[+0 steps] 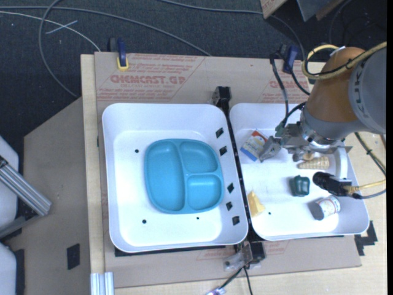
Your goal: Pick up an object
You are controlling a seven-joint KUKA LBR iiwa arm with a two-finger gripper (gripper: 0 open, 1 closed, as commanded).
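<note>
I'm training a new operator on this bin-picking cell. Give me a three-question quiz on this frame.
1. True or false: the blue divided plate lies in the left bin.
2. Which lies nearest the divider between the bins? A) dark green object B) yellow wedge C) grey-and-white cylinder
3. Fill in: the arm's band above the wrist is ____.

Key: 1 true; 2 B; 3 orange.

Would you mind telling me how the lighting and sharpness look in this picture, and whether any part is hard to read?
Camera view: lighting is even and soft; the white bins show mild glare but keep their edges; the blue tray is crisp with a faint shadow; the arm looks slightly soft, and the small items beneath it are too small to make out.
</note>
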